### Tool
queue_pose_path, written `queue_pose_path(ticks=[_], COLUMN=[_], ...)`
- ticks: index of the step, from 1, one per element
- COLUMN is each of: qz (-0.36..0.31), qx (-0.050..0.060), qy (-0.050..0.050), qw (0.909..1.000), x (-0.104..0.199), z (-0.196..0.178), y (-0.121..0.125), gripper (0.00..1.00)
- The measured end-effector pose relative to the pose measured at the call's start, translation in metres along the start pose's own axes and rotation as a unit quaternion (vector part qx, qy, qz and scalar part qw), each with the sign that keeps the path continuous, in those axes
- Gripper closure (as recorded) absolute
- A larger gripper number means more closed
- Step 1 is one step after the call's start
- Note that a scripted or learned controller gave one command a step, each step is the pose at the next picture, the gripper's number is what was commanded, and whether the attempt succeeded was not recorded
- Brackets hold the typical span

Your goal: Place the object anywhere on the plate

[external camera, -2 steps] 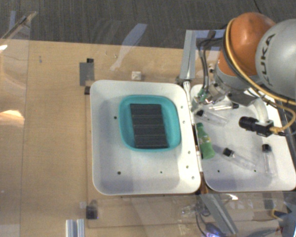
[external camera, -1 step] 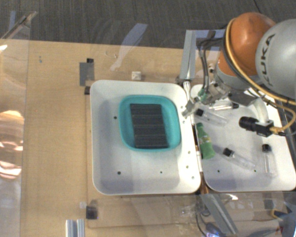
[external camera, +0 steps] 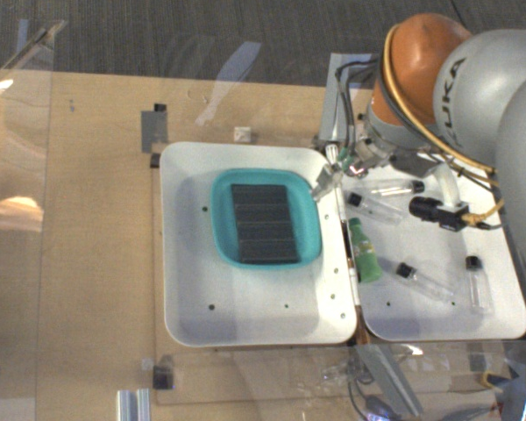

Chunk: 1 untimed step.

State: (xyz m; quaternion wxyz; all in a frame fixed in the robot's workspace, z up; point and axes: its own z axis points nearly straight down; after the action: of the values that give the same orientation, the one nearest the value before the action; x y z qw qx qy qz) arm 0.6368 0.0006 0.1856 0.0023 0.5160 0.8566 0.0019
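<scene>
A teal plate with rounded corners lies in the left bin, toward its upper middle. A dark ribbed rectangular slab rests flat on the plate and covers most of its floor. My gripper hangs over the plate's upper right corner, near the wall between the two bins. It is apart from the slab, and nothing shows in it. The grey arm with its orange band reaches in from the upper right.
The right bin holds a green bottle-like object along its left wall. Several clear tubes with black caps lie scattered there too. A black clip sits on the bench beyond the left bin.
</scene>
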Motion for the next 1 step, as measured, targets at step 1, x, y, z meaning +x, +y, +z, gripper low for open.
queue_pose_path(ticks=[1], qz=[0.031], qx=[-0.001], qy=[-0.001], qw=[0.9995], x=[-0.0167], z=[-0.073], y=[-0.0685], gripper=[0.0])
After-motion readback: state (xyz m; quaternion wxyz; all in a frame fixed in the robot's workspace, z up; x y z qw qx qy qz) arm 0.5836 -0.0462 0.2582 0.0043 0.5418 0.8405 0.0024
